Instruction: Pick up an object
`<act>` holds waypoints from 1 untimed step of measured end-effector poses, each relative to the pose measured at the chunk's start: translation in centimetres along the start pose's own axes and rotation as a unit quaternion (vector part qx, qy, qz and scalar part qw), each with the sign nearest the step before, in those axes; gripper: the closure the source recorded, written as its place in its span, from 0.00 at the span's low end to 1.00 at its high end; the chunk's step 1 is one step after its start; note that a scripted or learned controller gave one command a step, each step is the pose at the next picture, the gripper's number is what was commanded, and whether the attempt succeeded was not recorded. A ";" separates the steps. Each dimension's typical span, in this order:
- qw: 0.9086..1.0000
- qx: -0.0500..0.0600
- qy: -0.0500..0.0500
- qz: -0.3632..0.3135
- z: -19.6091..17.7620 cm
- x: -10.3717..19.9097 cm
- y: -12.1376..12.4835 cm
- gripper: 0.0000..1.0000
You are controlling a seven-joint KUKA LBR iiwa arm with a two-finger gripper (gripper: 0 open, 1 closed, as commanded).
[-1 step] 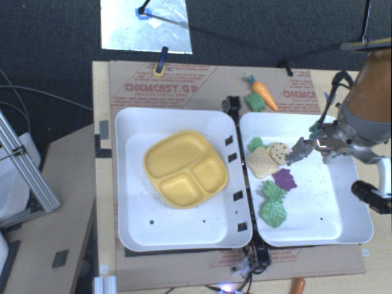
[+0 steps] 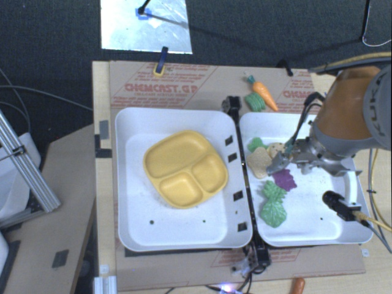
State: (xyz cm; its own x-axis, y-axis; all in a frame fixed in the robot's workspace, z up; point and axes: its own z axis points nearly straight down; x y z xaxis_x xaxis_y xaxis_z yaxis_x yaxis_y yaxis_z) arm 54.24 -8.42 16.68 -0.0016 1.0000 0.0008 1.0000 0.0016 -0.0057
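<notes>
In the right bin [image 2: 318, 228], your gripper [image 2: 280, 162] hangs low over a cluster of toy food, the grey arm with its orange band [image 2: 346, 106] reaching in from the right. You cannot tell from this angle how far the gripper is spread, or whether it has hold of anything. Touching its tip on the left lies a beige piece [image 2: 260, 162], the nearest thing to be picked. Just beyond that, up and to the left, sits a small light-green piece [image 2: 255, 144]. Directly below the tip rests a purple piece [image 2: 285, 179], and further below it a green leafy toy [image 2: 273, 204] stretches toward the bin's near edge. Well to the left of the gripper, across the divider, the left bin [image 2: 131, 225] holds a yellow compartment plate [image 2: 185, 168]. Above and behind the gripper, outside the bins on the cardboard, lies a toy carrot [image 2: 264, 93] beside a green piece [image 2: 255, 102].
</notes>
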 end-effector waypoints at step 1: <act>1.000 -0.001 0.000 0.000 4.9 0.1 1.5 0.00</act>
State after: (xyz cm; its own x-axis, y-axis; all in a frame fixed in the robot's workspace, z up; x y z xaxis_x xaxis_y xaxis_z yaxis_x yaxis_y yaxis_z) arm 55.74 -8.32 11.77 -0.0008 1.0000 0.0009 1.0000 0.0008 -0.0029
